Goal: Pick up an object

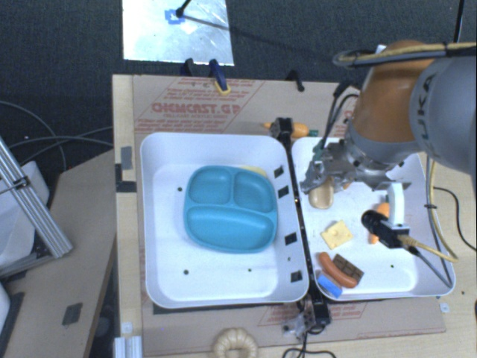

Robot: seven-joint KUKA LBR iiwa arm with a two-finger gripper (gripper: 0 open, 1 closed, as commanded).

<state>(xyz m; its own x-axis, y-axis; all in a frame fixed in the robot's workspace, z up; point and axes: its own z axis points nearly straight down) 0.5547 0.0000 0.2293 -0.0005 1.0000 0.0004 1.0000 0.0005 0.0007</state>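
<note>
Sausage [337, 269] long axis slanting toward lower right

Arm: bulky rounded grey casing [447, 103] | band: glossy orange ring [391, 88] just above wrist | lettering: dark partial letters on grey shell | cables: thin black leads looping over orange band | gripper: dull metal two-finger head [322, 176]

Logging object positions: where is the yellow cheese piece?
The yellow cheese piece lies in the right bin, below the tan item and above the hot dog.
</note>
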